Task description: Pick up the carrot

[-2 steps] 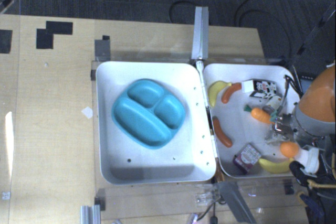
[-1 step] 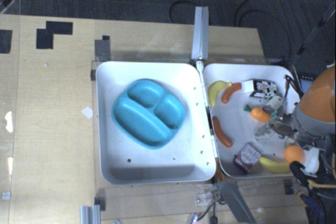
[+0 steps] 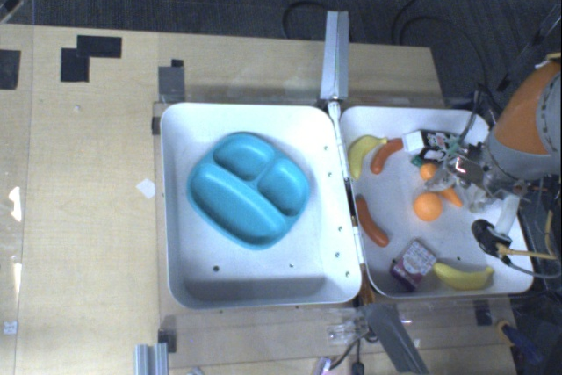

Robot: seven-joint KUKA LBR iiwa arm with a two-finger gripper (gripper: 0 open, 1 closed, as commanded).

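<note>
You've got the end effector [image 3: 448, 164] down in the right bin [image 3: 386, 272], at about 2 o'clock of that bin, w/ the carrot [image 3: 443, 187] right under and just beside it: small orange piece, partly covered by the tool, so its full outline isn't readable. Whether the end effector is apart, together or clamped on anything, I can't tell from this angle.

Risks from here, as I judge them:

- Wrong item. A round orange fruit [image 3: 428, 206] sits just at 7 o'clock of the carrot, near touching, same colour. A closing grasp that lands slightly off likely takes or nudges the fruit instead.
- Glancing grip. Carrot looks tapered and lies flat on the bin floor, so it probably squirts out sideways if caught near the tip.
- Clutter. A dark packet [image 3: 432, 140] lies at 11 o'clock of the tool and a sausage [image 3: 385, 155] further out at 10; sweeping that way could drag them.
- Bin wall. The tool works close to the bin's 3 o'clock rim (the arm [image 3: 527, 123] comes in over it), so a lift w/ sideways drift may clip it.

Left bin [image 3: 176, 215] w/ the blue divided plate [image 3: 250, 187] is well apart, no concern. Bananas [image 3: 463, 276] and the purple pack [image 3: 411, 263] at 6 o'clock are also clear of the path.
</note>
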